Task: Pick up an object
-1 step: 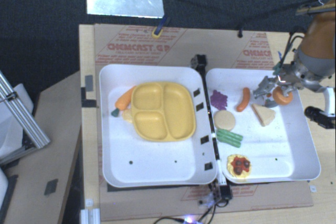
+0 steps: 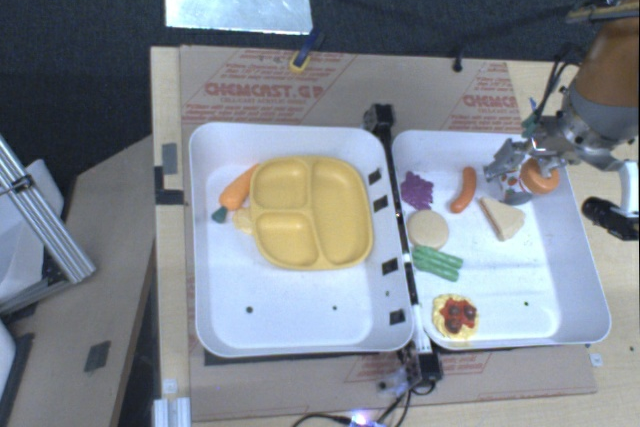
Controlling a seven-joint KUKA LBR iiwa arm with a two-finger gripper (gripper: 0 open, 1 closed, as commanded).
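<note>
— Orange round piece (image 2: 543,180) in the right bin (image 2: 570,255): does the gripper (image 2: 512,167) have it?

— Hard to say. The gripper hangs at the bin's far right part, and the orange piece sits right against it, partly hidden by the metal. Whether the fingers are spread or closed cannot be told from this angle.

— What crowds it?

— A cheese wedge (image 2: 502,218) lies just below, a sausage (image 2: 463,189) to the left, then purple grapes (image 2: 417,188), a pale round biscuit (image 2: 429,229), green beans (image 2: 437,261) and a small pizza (image 2: 456,315) nearer the front.

— And the other bin?

— The left bin (image 2: 230,295) bears a yellow divided plate (image 2: 305,212) with a carrot (image 2: 235,189) touching its left rim.
</note>
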